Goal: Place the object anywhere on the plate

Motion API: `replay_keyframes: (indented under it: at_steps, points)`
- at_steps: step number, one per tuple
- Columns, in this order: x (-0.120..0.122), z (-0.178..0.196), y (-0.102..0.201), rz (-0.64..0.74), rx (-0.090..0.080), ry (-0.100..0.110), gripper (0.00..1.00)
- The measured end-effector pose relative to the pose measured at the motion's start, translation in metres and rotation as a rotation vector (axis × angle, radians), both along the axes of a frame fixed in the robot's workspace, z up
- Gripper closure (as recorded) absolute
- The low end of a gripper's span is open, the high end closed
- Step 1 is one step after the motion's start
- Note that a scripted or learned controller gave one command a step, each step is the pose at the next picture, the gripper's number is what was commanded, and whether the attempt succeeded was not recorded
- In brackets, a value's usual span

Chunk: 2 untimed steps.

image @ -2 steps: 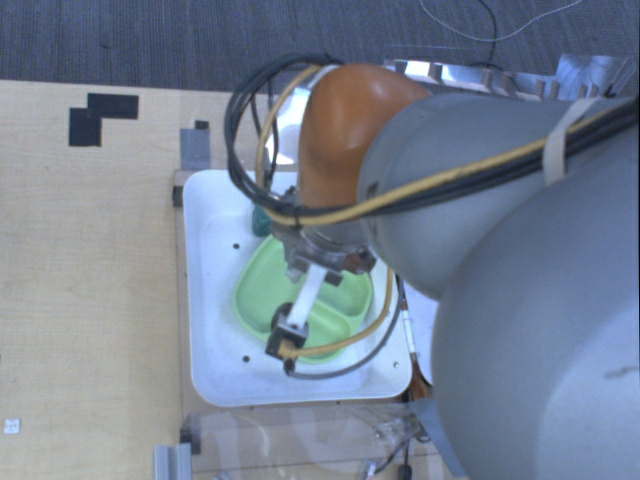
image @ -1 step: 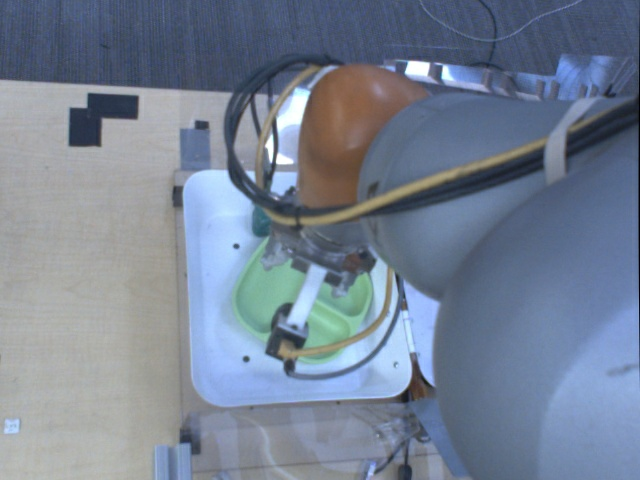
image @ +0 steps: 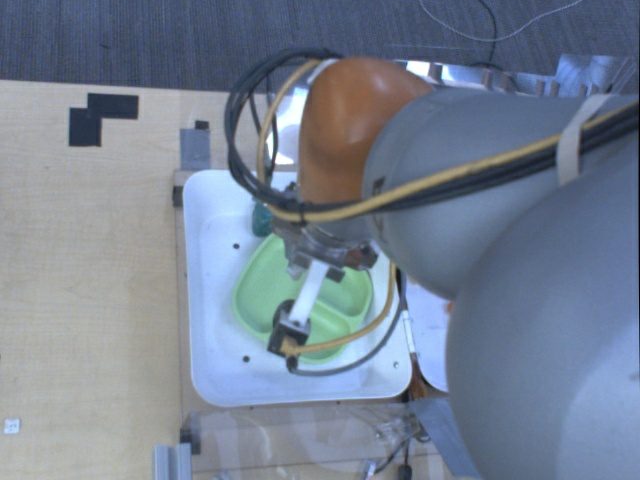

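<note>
Hiding half the green plate (image: 260, 290) is the arm (image: 480, 218).

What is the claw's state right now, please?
The claw: cannot be told from this view; it hangs above the green plate.

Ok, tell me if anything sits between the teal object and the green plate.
Nothing visible does. The teal object lies just off the green plate's top-left rim in the white bin; the arm hides part of both.
</note>
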<state>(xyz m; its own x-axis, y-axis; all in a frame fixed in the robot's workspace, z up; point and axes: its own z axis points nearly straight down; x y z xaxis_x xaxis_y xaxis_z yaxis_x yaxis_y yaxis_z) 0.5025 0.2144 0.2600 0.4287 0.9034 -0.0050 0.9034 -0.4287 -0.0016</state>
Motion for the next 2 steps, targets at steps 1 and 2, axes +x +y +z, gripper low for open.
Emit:
replay_keyframes:
  at_steps: [1,2]
  points:
    - [-0.0097,-0.0198,0.0073,0.063,0.003,-0.002,1.00]
    - [-0.0096,-0.0198,0.0072,0.063,0.003,-0.002,0.00]
